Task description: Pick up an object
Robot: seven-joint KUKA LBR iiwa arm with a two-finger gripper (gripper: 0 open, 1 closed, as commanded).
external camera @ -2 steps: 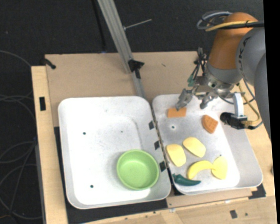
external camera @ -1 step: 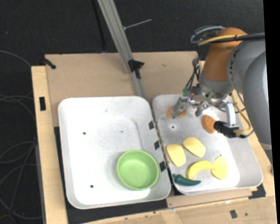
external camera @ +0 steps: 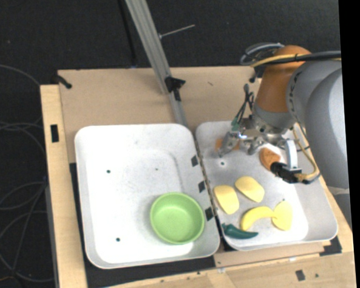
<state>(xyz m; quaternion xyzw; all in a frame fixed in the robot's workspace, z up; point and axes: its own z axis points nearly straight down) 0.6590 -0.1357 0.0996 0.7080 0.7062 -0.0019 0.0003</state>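
Yellow plastic food pieces (external camera: pixel 249 188) lie near in the right bin (external camera: pixel 318 220): judged light, stiff, slick, best pinched across the narrow width. Over the bin's far end, the gripper's (external camera: pixel 243 137) state cannot be told.

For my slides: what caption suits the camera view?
Grey arm's gripper above right white bin of yellow pieces; round green bowl in left bin.
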